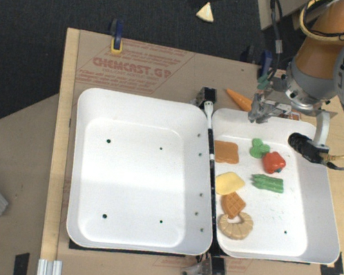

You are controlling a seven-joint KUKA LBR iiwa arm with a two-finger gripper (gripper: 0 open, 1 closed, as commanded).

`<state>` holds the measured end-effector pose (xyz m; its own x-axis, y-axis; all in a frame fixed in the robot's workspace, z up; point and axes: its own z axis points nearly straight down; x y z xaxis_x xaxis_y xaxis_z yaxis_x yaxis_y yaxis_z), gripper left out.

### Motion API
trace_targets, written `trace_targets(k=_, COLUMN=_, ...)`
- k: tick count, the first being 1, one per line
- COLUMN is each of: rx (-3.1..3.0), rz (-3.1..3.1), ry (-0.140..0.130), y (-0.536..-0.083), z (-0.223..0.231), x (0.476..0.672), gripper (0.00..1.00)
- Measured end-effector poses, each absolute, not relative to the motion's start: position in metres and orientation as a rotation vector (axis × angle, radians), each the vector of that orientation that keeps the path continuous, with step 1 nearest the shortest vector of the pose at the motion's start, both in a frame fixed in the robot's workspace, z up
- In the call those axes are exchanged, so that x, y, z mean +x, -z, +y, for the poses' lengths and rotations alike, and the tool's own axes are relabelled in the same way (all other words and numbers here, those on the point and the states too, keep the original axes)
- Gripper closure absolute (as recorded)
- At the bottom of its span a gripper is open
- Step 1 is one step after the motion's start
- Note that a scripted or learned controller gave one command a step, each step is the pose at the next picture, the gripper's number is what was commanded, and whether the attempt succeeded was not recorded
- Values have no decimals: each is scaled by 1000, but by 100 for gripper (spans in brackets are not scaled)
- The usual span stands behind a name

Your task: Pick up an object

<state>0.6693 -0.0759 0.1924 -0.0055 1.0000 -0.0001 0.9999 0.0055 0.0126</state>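
Cardboard [139,63] printed with red lettering covers the tabletop, pinned at the back by a blue and yellow clamp [116,35]. On it sit two shallow white bins side by side. The left bin [133,173] shows only a few small dark dots on its floor. The right bin [305,221] holds a cluster of toy food: a brown toast-like slab [226,152] near the dividing edge, below it a yellow wedge [229,182], then a waffle-patterned piece [233,204] and a pale ring-shaped pastry [235,225] closest to the front. Further right lie a small green piece [260,147] touching a red pepper-like piece [274,162], with a long green vegetable [267,183] just below them. An orange carrot [238,99] lies on the cardboard just behind the right bin. The jaws [261,112] hang over the bin's back edge, near the carrot, apart from the food; I cannot tell how wide they stand, and nothing shows between them.
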Motion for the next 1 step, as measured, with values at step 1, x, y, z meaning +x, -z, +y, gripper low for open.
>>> trace_targets(k=1, rx=2207, rz=2212, ry=-20, y=-387, z=-72, x=646, gripper=100)
